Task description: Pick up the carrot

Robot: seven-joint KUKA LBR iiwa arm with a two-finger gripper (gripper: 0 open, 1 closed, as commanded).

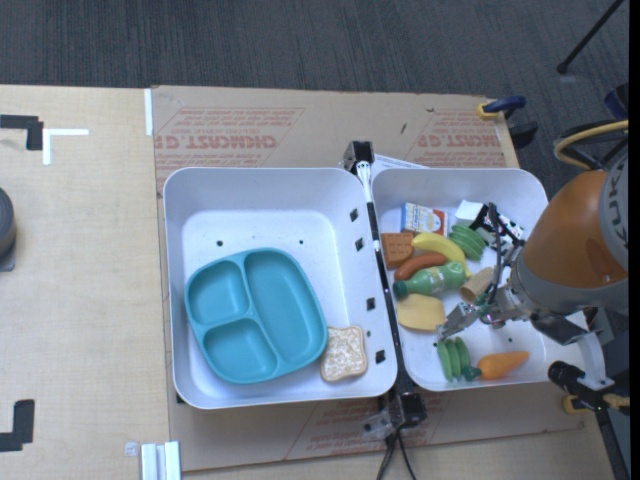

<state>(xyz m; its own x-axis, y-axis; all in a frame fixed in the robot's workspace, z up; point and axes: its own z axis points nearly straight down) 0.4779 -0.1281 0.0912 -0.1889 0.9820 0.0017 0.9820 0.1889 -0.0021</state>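
— Above the bench, what did the camera record in the right bin (530, 190)?

— A carrot (502, 365) lay near the front wall, its orange body pointing right and its leafy end touching a small bunch of green beans (455, 357). Farther back sat a heap of toy food: a banana (440, 245), a sausage (420, 264), a green corn cob (432, 282), a yellow wedge (420, 313) and a small carton (422, 216).

— And the arm?

— It reached in from the right, orange band over the bin's edge. Its gripper (470, 313) hung just behind the carrot, apart from it, close to the beans and the wedge. How far its tips stood apart could not be told from this angle, and nothing was plainly seen between them.

— What of the left bin (190, 193)?

— It held a teal divided plate (257, 315) with a slice of bread (345, 353) touching its right corner, by the wall between the two bins.
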